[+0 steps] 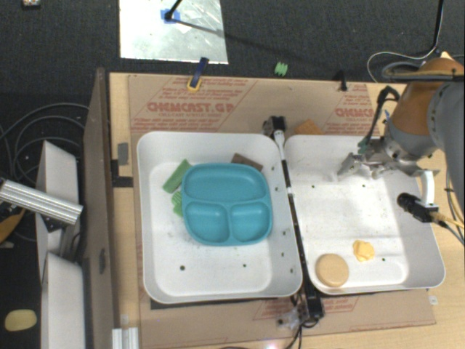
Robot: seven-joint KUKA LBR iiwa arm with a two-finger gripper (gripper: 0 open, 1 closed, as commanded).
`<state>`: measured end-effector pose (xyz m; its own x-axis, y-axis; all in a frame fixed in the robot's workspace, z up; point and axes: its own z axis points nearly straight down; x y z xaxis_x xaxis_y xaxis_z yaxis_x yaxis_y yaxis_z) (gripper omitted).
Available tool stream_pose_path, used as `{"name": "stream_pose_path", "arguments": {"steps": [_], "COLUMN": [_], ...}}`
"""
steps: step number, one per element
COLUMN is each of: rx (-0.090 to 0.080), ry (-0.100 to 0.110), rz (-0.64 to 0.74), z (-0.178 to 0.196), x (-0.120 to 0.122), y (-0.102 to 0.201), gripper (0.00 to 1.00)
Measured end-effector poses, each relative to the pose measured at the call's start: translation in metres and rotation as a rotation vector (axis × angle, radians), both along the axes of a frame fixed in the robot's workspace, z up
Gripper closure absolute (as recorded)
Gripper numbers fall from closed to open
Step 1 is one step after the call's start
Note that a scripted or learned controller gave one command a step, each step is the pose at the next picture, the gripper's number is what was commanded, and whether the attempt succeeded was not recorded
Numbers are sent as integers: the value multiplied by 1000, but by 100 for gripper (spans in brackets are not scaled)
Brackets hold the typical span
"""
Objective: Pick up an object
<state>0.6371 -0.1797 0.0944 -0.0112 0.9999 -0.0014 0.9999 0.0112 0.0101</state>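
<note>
Hand (347, 167) over right bin (418, 271) — fingers spread, holding nothing; tan disc (333, 269), yellow lump (364, 251) well apart.

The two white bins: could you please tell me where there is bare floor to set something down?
Right white bin: bare middle, between the claw and the tan disc beside the yellow lump. Left white bin: crowded by the blue divided tray; front strip bare.

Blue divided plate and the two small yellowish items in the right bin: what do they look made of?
Blue divided plate: likely moulded plastic, smooth with a soft sheen. Round tan disc: matte, maybe foam or toy food; unclear. Small yellow lump: irregular, possibly soft rubber or plastic; too small to tell.
</note>
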Motion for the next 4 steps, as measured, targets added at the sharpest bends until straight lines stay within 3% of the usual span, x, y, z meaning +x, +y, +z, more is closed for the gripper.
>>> {"name": "stream_pose_path", "arguments": {"steps": [1, 2, 3, 4], "rx": [-4, 4, -1, 2], "ry": [-4, 18, 4, 8], "rz": [-10, -10, -12, -11], "z": [118, -14, 98, -13], "x": [0, -9, -56, -83], "y": [-29, -26, -28, -6], "gripper": [0, 0, 0, 0]}}
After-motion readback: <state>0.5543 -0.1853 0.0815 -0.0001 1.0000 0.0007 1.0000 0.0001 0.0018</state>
